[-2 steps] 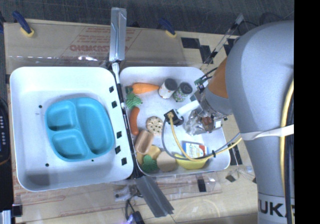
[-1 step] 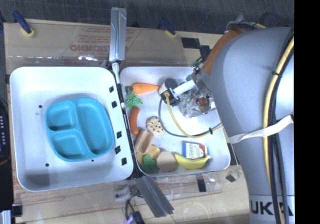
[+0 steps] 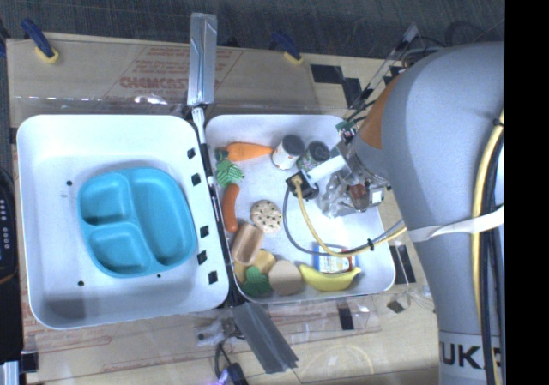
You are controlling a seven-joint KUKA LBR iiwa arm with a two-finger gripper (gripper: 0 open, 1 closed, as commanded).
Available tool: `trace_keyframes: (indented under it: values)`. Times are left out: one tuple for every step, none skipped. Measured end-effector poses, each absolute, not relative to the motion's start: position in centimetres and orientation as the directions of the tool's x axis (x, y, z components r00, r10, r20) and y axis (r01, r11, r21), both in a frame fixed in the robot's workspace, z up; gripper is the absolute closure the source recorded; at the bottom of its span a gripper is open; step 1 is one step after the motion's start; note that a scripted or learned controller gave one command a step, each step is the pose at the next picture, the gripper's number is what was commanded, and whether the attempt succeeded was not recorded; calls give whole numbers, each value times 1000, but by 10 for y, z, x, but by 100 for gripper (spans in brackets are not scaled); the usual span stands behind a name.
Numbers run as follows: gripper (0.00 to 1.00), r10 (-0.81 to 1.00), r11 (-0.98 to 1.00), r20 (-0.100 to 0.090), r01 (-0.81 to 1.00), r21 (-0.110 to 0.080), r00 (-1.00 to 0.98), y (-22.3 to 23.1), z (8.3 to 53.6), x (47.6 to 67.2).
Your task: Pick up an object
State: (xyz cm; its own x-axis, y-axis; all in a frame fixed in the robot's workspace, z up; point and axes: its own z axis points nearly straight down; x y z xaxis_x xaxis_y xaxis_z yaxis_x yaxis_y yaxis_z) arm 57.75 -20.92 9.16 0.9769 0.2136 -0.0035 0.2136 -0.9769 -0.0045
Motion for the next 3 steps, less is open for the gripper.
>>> trace_keyframes:
  values:
    - [100,463,-886,-2,463,-4,886,-208,92,646]
    - [100,233,-972,-5,233,-6,972,-210,91,619]
    - [100,243,-970,-5,243,-6,970,-120,90,594]
